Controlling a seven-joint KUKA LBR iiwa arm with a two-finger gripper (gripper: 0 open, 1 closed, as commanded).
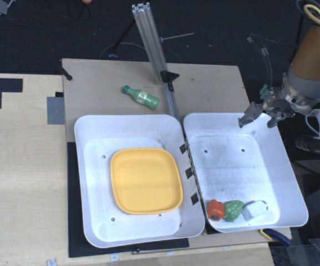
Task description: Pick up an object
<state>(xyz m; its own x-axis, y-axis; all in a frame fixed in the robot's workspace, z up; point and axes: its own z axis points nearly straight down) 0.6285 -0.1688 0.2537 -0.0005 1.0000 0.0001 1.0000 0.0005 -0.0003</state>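
Spread wide and holding nothing, the gripper (261, 115) hovers over the far right corner of the right bin (284, 165), well apart from anything it could take. From left to right, a yellow plate (146, 180) lies in the left bin (87, 148), a green bottle (141, 97) rests on the bench (209, 85) beyond it, and a red-orange pepper (215, 209), a green toy (233, 210) and a white cup (255, 209) sit touching in a row at the right bin's near edge. That row runs left to right and lies toward the camera from the gripper, across the bin's bare floor, likely the nearest pick.

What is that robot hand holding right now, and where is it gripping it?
Nothing. The hand hangs open over the far edge of the right bin, with nothing between its fingers.
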